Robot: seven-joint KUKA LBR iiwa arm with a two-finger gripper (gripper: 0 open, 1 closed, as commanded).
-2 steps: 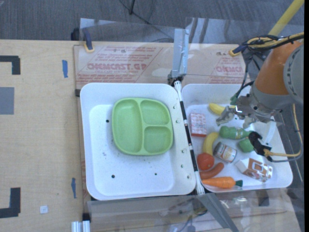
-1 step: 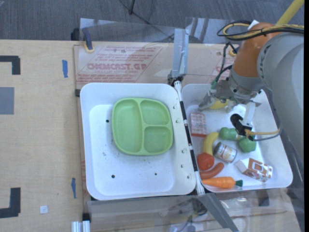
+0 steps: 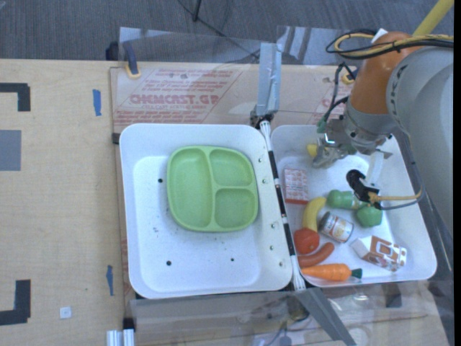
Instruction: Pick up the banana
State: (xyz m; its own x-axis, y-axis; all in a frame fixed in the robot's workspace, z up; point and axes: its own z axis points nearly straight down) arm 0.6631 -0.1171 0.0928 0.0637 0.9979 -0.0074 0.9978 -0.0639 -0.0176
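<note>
Carrot (image 3: 332, 271) at 6; banana (image 3: 314, 212) untouched. Hand (image 3: 328, 152) approaching, state can't tell. You'd drop toward 6 w/ it.

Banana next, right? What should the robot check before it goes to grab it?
1. Banana in view, lying in the right bin: ok.
2. Top of banana uncovered: ok.
3. Room around it: not ok; tomato, can and small packet crowd it.
4. Gripper over the banana: not ok; it hangs nearer the bin's far end.
5. Gripper free of any load: cannot tell.
</note>
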